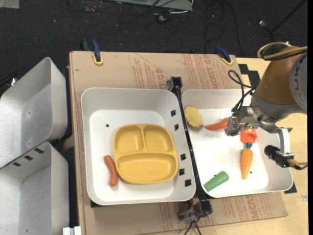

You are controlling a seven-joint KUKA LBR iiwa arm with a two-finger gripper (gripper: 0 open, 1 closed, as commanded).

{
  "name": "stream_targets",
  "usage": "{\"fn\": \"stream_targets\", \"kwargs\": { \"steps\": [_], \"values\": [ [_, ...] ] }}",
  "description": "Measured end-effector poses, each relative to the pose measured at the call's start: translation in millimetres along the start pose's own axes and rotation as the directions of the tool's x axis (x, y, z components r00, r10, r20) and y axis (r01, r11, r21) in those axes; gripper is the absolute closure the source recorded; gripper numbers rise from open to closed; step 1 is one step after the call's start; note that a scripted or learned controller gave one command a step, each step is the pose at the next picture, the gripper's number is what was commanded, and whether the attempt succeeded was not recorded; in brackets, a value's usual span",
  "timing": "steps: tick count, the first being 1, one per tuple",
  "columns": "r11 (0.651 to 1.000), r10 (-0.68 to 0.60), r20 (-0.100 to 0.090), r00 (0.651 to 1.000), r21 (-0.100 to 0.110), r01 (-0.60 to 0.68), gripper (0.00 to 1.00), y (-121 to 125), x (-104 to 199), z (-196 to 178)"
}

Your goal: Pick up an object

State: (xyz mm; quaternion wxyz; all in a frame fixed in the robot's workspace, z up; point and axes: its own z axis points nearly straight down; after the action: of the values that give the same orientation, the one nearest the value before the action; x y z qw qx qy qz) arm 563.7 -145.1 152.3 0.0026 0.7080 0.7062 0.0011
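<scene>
Right bin (215, 104): gripper (236, 126) low by red chili (216, 126) (finger state unclear, can't tell), carrot (246, 163) just beside.

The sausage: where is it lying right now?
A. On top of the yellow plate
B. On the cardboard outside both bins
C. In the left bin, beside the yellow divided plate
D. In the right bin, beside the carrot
C: the sausage lies on the left bin floor, by the yellow divided plate's left edge.
</scene>
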Motion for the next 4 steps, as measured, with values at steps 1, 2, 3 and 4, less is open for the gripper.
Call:
{"fn": "stream_targets", "kwargs": {
  "steps": [1,2,3,4],
  "values": [
    [1.000,-0.006,0.000,1.000,-0.001,0.006,1.00,10,5,-52],
    [1.000,-0.007,0.000,1.000,-0.002,0.007,1.00,20,11,-100],
    [1.000,-0.006,0.000,1.000,0.001,0.006,1.00,21,11,-133],
    [1.000,-0.011,-0.004,1.000,0.006,0.011,1.00,18,68,-135]
  ]
}}
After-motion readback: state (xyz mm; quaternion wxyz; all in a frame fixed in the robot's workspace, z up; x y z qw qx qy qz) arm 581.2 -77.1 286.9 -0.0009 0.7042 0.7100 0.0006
